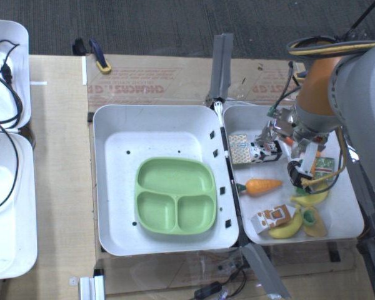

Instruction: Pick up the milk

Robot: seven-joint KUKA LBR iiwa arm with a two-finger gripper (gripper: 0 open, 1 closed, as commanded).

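Reaching in from the right, the arm sets its tool low in the right bin, above the milk. How far the tool is open cannot be told. Milk lies beside a patterned packet, above the carrot. Left bin contains a green tray.

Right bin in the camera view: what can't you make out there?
- Gripper: too small and cluttered to tell whether it is open or shut, or touching the milk.
- Milk: partly covered by the gripper.
- Items under the arm by the bananas: partly hidden and too small to identify.
- Right bin: its right side is covered by the arm.
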